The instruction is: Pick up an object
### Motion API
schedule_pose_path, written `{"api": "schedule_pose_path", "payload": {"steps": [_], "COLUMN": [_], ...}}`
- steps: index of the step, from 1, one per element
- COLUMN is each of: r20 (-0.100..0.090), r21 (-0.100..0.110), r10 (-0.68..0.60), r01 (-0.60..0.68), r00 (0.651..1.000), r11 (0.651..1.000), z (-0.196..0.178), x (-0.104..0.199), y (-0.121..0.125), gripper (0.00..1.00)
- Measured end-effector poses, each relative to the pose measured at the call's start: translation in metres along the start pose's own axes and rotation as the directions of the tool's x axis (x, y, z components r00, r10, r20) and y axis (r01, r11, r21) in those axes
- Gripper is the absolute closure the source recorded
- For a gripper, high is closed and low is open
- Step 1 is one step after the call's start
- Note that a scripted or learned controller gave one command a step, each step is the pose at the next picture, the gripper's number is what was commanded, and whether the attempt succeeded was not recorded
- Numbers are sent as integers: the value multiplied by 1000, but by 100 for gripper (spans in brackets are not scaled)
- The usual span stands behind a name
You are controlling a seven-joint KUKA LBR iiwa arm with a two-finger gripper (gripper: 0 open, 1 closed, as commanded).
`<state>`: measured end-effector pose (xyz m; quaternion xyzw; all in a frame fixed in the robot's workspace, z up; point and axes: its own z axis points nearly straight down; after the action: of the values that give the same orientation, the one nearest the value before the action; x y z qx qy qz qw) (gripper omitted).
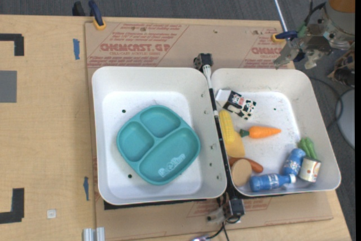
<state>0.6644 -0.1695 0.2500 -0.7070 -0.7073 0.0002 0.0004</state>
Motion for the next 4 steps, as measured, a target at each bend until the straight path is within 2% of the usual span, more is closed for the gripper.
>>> {"api": "schedule_pose_path", "payload": {"steps": [1,2,3,4], "r20": [-1,1,0,3], "r21": [3,-3,-4,-9], "r10": [-21,-28,-38,-36], "r01": [21,28,38,36], "r00": [1000,1000,999,999], "r11": [1000,1000,999,999], "z": [133,164,164,154], "x": [71,58,74,73], "y": [-56,-136,-184,-183], "gripper": [0,0,0,100]}}
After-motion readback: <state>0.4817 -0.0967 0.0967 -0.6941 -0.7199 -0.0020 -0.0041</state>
